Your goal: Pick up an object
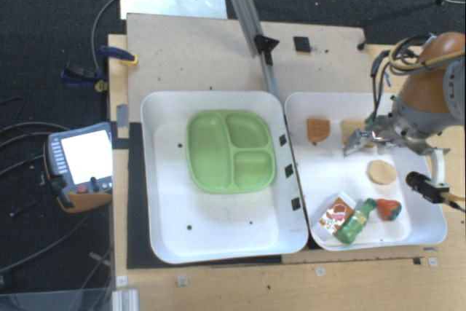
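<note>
White right bin [429, 229] carries all candidates: orange-brown piece [317, 130] at 10 o'clock, tan disc [381, 172] centre, green bottle [356, 221] and red item [389, 209] at 6. Gripper [362, 140] low at 12, finger state unreadable; nothing visibly grasped. Pick undone.

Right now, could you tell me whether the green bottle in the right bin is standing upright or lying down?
Lying down. The green bottle rests on its side on the right bin floor, beside the small carton.
</note>
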### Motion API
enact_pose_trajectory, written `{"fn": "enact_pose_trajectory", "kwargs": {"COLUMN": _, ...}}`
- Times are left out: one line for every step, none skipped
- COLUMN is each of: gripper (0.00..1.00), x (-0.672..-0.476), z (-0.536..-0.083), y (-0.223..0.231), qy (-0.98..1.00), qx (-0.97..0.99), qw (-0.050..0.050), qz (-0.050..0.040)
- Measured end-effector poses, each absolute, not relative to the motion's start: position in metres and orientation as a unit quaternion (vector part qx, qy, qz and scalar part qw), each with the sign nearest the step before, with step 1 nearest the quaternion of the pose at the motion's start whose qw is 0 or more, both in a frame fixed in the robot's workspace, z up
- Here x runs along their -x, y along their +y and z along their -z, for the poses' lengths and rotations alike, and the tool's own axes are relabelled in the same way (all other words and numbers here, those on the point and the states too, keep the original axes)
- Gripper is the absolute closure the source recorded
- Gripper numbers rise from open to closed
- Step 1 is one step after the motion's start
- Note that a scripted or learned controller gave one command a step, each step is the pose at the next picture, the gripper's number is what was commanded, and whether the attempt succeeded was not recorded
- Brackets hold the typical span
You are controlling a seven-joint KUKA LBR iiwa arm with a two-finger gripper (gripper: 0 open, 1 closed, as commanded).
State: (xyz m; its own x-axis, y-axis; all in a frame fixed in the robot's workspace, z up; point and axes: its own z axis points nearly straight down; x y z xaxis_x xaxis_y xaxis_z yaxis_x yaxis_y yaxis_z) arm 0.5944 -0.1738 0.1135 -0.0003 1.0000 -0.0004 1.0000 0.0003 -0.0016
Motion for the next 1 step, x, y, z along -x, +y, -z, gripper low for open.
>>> {"fn": "enact_pose_trajectory", "kwargs": {"gripper": 1.0, "x": -0.5963, "z": -0.1273, "y": -0.174, "qy": -0.707, "qx": 0.707, "qw": -0.003, "qz": 0.0013}}
